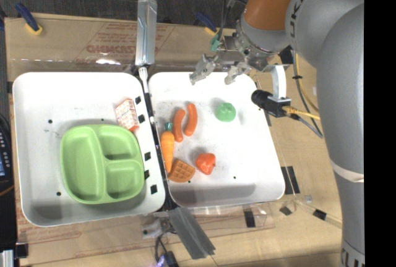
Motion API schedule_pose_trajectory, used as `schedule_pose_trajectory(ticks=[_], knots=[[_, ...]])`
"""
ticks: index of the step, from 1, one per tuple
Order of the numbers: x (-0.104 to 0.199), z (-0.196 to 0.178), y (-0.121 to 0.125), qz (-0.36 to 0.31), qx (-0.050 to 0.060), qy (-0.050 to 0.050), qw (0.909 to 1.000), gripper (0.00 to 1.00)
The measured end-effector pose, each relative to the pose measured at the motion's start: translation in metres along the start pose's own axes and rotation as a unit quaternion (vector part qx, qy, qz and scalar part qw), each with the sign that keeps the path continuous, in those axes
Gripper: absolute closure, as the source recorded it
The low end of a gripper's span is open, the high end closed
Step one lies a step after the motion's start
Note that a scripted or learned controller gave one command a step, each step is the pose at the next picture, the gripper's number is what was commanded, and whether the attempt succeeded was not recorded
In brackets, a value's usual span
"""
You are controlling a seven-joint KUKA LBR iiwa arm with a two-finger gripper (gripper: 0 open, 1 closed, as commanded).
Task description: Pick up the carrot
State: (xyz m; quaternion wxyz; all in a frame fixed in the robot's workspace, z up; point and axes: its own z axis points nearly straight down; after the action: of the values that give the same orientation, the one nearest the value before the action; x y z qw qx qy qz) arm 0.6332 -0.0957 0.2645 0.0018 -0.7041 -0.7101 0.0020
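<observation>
one fixed camera looks down aslant on both bins (25, 136).

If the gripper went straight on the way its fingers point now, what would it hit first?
The gripper is open, its fingers pointing down at the far edge of the right bin. Straight on, it would probably meet bare bin floor there. The sausages and carrot lie nearer the camera, though depth is unclear.
</observation>
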Motion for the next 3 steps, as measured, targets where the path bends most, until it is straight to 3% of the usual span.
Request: schedule_pose_trajectory(ticks=[1, 2, 3], knots=[[0.054, 0.075, -0.053, -0.093, 0.0, 0.0, 0.9957, 0.0], [0.075, 0.074, -0.107, -0.288, 0.0, 0.0, 0.9577, 0.0], [0.019, 0.074, -0.088, -0.019, -0.001, 0.0, 0.9998, 0.0]])
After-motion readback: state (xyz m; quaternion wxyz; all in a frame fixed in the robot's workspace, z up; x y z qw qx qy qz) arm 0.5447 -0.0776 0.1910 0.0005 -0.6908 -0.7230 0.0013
